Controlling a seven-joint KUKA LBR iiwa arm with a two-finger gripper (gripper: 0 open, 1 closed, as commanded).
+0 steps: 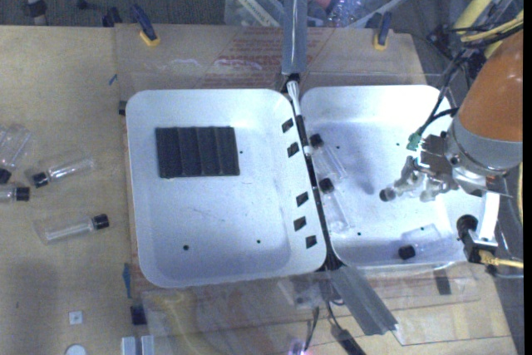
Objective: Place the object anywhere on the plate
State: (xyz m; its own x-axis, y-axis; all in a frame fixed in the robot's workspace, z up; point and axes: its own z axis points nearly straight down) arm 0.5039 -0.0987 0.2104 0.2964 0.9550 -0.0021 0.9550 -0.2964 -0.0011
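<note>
Bench seen from above at a slant, in the single camera view, with two shallow white bins side by side. The left bin holds a dark, ribbed, rectangular plate lying flat toward its far left part. The right bin holds several small clear vials with black caps: one vial lies near the divider, another lies just below it along the same wall, and a third rests near the front edge. The gripper hangs low over the middle of the right bin, apart from all three vials and well apart from the plate; whether it is open or closed cannot be told from this angle, and nothing is seen held in it. Any of the vials is probably the object to move. They look light, rigid and smooth, likely to roll or slip, so a hold across the middle of the tube, square to its length, seems safest.
</note>
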